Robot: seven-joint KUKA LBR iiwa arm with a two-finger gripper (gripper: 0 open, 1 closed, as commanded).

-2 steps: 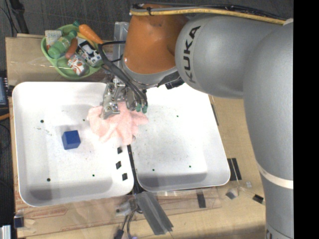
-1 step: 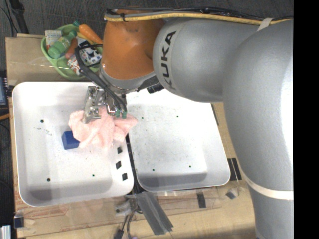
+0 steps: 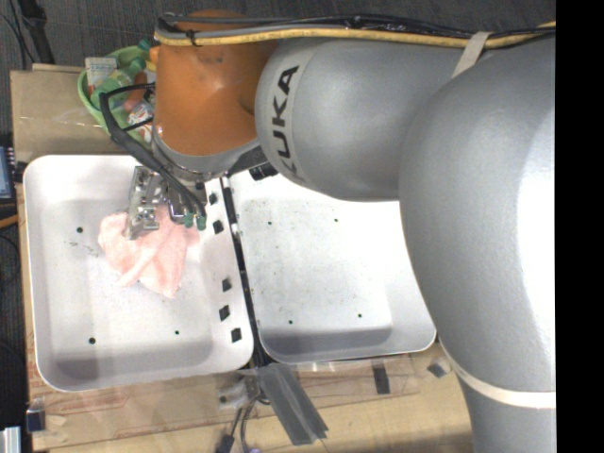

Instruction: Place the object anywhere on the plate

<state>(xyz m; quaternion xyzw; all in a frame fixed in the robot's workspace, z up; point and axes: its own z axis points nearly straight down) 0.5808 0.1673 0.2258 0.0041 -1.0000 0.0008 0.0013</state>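
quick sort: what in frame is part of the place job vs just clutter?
Job:
- pink cloth, crumpled in the left bin
- pincer, low over the cloth's top edge

Clutter:
- green-and-orange bundle behind the left bin, outside it
- right bin
- black cable along the wrist

No plate that I can pick out.

Pale pink cloth [image 3: 149,253], white bins [image 3: 57,347], grey arm [image 3: 377,121] w/ orange band [image 3: 203,92]
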